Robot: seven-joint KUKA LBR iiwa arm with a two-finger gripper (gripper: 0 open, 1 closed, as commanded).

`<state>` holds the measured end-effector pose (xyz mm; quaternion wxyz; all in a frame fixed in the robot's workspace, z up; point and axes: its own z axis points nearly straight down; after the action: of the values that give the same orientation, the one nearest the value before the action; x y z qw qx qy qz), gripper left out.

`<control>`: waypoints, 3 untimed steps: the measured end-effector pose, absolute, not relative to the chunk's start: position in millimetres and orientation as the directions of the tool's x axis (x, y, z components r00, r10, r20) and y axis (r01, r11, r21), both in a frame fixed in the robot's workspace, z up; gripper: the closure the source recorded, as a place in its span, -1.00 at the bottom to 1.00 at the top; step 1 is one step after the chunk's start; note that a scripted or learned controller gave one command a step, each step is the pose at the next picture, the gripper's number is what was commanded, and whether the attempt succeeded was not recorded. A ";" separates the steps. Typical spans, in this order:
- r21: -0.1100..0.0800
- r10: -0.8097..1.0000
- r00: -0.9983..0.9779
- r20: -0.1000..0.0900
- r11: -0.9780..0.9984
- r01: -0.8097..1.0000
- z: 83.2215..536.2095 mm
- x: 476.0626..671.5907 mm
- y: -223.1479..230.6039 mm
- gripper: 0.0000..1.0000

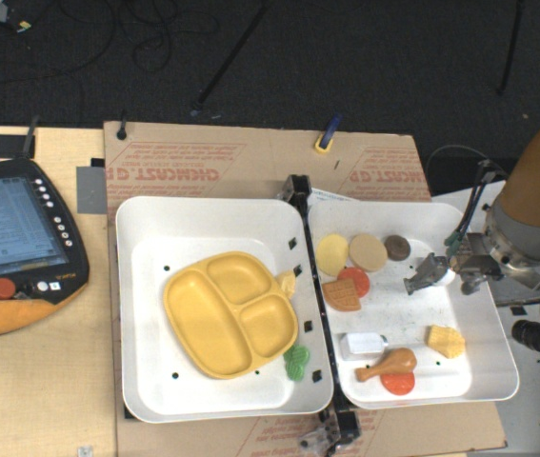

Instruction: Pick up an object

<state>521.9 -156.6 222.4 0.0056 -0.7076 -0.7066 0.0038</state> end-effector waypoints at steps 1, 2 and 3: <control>-0.001 1.000 0.000 0.000 0.000 1.000 228.2 524.4 -157.0 -1.00; -0.007 1.000 -0.001 0.002 0.001 1.000 184.4 522.6 -158.0 -1.00; -0.007 1.000 -0.001 0.003 0.001 1.000 139.9 521.4 -151.1 -1.00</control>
<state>521.4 -151.1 139.9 0.0037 -0.7066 -0.7076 0.0016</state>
